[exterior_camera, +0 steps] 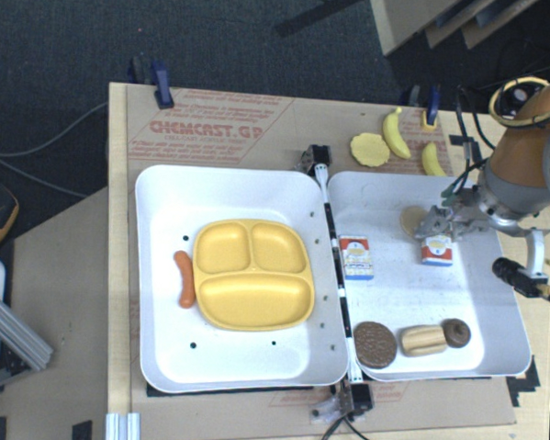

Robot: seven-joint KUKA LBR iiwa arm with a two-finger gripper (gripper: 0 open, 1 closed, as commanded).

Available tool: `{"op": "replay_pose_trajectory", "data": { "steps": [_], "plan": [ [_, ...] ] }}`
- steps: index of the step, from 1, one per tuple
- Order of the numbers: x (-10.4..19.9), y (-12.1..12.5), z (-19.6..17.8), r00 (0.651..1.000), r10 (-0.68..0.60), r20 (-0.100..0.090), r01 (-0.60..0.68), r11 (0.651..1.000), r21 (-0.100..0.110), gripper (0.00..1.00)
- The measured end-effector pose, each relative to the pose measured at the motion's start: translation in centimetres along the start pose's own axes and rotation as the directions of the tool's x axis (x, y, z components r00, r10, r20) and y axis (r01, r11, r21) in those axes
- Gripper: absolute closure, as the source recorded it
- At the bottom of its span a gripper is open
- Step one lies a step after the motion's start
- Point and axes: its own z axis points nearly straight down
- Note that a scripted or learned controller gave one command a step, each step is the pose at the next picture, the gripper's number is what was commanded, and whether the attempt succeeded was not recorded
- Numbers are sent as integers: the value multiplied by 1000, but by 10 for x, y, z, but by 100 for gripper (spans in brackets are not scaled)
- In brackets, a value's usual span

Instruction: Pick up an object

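Note:
My gripper [437,228] hangs low over the far part of the right bin [488,364], coming in from the right. A small red and white carton [437,255] lies directly in front of it, touching or nearly touching the gripper's tip. A tan round piece [412,218] sits just to its left, partly covered. A second red and white carton [356,258] lies near the bin's left wall. Along the near edge sit a dark round cookie [374,344], a tan bread roll [422,340] and a brown doughnut [456,333].
The left bin [158,346] holds a yellow divided plate [252,274] with an orange sausage [185,279] to its left. Behind the right bin, on the bench, lie two bananas [396,134] [433,159] and a yellow flat piece [371,150]. Cables trail beside the arm at the right.

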Motion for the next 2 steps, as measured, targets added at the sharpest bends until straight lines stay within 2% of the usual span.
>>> {"op": "replay_pose_trajectory", "data": {
  "steps": [1,2],
  "plan": [
    [83,-70,-40,1000,-5,-5,5,1000,7,100],
    [128,26,-93,1000,-9,1,9,1000,-12,100]
  ]
}}
